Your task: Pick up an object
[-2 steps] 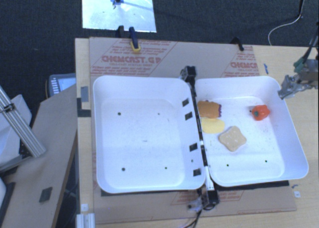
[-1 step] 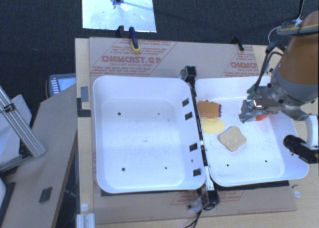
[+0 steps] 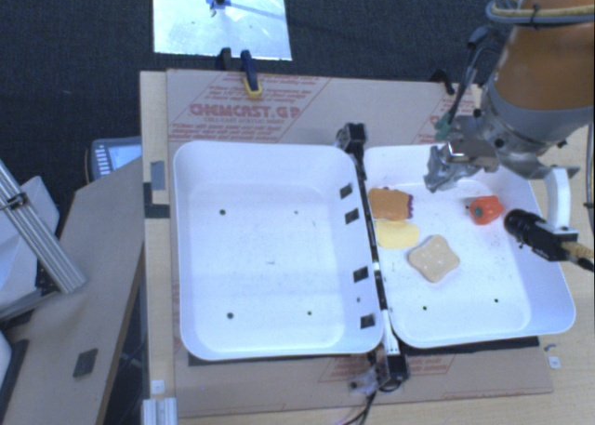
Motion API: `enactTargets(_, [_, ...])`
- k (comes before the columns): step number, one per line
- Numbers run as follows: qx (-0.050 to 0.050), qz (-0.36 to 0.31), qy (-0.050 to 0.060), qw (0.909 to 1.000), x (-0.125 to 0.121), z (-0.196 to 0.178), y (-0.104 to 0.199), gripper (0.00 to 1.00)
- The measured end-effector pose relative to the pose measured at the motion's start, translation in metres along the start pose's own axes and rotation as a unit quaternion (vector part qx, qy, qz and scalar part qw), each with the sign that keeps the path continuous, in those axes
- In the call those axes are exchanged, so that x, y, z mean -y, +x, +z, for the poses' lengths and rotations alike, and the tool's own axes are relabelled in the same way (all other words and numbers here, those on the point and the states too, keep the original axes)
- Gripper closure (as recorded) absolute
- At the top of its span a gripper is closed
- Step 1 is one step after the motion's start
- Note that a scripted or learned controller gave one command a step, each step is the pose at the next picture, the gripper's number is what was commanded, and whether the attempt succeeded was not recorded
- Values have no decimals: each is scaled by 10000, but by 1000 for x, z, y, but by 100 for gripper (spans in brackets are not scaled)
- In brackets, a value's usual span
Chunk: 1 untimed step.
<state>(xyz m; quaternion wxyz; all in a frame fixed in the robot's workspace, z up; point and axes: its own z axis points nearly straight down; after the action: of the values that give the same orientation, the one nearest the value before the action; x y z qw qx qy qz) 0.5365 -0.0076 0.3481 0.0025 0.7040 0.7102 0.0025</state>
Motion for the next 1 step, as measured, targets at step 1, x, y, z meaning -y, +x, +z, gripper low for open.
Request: enactTargets(1, [-17, -23, 16, 10000, 36, -21, 89, 100])
